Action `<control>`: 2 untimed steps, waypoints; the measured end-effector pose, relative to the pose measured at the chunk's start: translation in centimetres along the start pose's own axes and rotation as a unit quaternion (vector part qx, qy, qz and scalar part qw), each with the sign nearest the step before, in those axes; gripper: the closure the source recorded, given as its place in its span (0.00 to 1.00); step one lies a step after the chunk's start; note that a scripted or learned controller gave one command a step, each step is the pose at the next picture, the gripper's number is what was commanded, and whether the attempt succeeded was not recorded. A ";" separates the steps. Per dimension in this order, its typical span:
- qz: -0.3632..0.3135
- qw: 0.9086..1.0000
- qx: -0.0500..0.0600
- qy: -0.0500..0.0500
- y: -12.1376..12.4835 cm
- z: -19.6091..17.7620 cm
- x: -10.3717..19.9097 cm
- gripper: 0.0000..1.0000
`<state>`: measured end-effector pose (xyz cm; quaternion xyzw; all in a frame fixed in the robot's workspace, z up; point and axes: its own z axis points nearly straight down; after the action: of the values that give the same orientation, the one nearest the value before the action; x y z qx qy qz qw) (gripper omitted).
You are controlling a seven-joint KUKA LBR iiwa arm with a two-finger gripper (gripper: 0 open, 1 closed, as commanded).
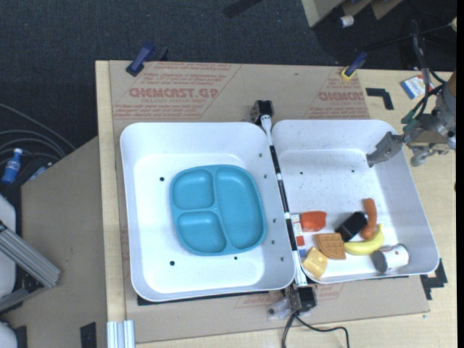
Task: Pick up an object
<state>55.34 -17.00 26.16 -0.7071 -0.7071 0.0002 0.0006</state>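
- Task looks barely begun: nothing is lifted, every item lies on the floor of the right bin [348, 140].
- Pincer [400, 149] sits at the upper right edge of the right bin, above its rim, with nothing between its fingers; they look spread apart, one grey finger angled toward the bin's middle.
- Candidate items cluster in the bin's lower part, well apart from the pincer: banana [364, 246], black block [351, 225], orange carrot-like piece [370, 214], red block [313, 220], waffle-like square [330, 246], pale yellow wedge [315, 262], white cylinder [391, 258].
- Several of them touch or overlap, so a clean single grab may be tricky, I'd judge.
- Left to do: move down and over to the pile, close on one item, lift.
- Left bin [145, 151] holds a blue divided plate [217, 209].
- Writing: the brown tabletop [109, 216] sheet reads "CHEMCAST GP" in red, repeated near the top; smaller lines around it are too small to read.
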 end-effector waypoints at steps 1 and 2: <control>0.000 1.000 0.000 0.000 2.6 13.1 1.6 0.00; 0.000 1.000 0.001 0.000 -1.1 17.7 0.1 0.00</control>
<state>54.21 -16.87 8.42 -0.7073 -0.7069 0.0005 0.0012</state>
